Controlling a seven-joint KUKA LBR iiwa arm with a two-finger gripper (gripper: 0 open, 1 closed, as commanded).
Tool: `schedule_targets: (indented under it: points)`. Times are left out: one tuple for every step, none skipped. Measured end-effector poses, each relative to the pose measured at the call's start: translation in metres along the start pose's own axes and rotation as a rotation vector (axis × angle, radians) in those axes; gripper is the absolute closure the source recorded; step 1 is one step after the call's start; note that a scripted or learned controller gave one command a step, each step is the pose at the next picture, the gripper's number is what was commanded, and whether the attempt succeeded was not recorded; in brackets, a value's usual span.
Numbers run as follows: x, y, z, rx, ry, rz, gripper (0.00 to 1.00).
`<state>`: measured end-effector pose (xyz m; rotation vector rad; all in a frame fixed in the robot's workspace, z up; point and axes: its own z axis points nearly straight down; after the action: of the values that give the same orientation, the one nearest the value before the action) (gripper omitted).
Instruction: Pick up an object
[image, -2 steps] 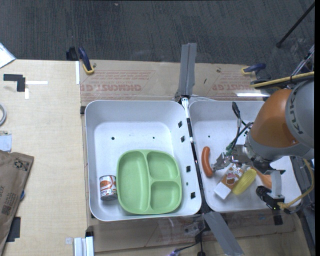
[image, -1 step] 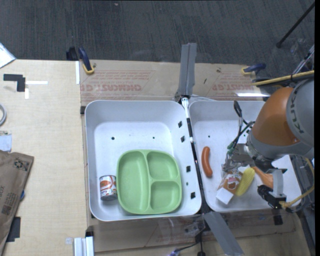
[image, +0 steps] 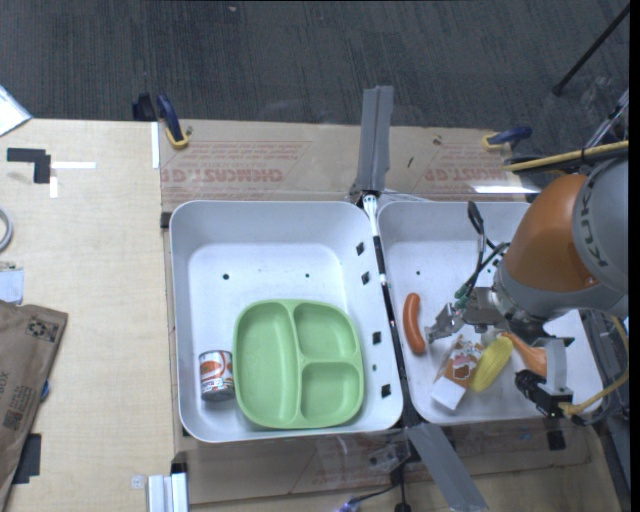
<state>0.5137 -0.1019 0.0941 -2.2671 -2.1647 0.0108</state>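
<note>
While the left bin (image: 190, 300) holds two things, the right bin (image: 420, 240) holds a small cluster and the arm over it. At the left bin's lower left a can (image: 216, 375) lies on its side, white and rust-coloured, touching or just beside the edge of a green plate (image: 298, 362). This plate has three compartments and sits in the lower middle of that bin.

Past the divider between the bins, a sausage (image: 413, 322) lies lengthwise near the right bin's left wall, apart from everything else. Right of it, metal parts of the gripper (image: 450, 325) hang low over the bin floor, just above a small packet (image: 461, 364) with an orange and brown print. A white block (image: 449, 393) lies just below that packet, touching it or nearly so. A banana (image: 491, 363) lies tilted just right of the packet, and an orange piece (image: 527, 354) shows beside the banana, partly hidden by the arm. Whether the claw is open or closed cannot be told at this slant, and nothing can be seen clamped in it. The arm (image: 560, 240) fills the bin's right side, its orange band uppermost.
</note>
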Motion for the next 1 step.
schedule_targets:
  points:
    - [0.0043, -0.0366, 0.0063, -0.004, 0.001, -0.079, 0.00]
